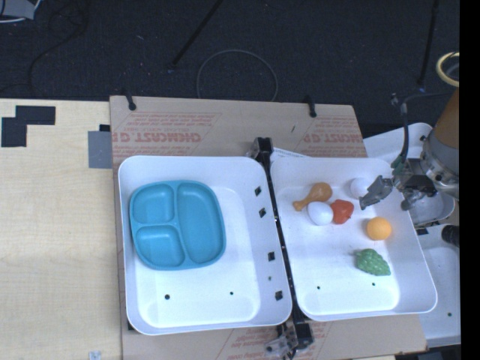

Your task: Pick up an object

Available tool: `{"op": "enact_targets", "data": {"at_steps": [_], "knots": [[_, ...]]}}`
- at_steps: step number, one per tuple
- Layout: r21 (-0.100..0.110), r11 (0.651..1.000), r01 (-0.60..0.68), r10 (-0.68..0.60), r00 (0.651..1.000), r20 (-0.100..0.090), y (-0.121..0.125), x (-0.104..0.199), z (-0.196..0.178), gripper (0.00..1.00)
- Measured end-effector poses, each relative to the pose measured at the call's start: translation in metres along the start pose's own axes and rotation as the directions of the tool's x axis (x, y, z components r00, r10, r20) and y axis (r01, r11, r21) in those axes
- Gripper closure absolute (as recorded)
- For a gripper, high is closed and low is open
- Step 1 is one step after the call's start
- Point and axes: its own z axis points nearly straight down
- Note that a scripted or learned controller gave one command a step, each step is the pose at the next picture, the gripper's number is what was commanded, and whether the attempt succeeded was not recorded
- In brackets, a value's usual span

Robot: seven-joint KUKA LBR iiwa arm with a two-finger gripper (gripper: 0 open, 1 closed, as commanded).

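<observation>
Nearby, egg [320,214] touches tomato [342,211], drumstick [313,195]

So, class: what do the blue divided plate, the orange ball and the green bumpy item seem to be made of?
Blue divided plate: probably moulded plastic, smooth with a soft sheen and rounded compartment walls.
Orange ball: likely plastic toy fruit, with an even colour and a smooth, faintly glossy skin.
Green bumpy item: seemingly plastic or rubber play food, with a knobbly matte surface; the material can't be told for certain.
</observation>
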Motion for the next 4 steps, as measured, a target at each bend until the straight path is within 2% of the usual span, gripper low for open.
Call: {"op": "enact_targets", "data": {"at_steps": [1,2,3,4], "knots": [[-0.014,1.000,0.003,-0.003,1.000,0.003,0.002,0.000,-0.008,0.00],[-0.007,1.000,0.005,-0.005,1.000,0.000,0.008,0.009,0.050,0.00],[-0.007,1.000,0.003,-0.003,1.000,0.000,-0.003,0.010,0.106,0.00],[-0.011,1.000,0.006,-0.006,1.000,-0.004,-0.002,0.015,0.150,0.00]]}}
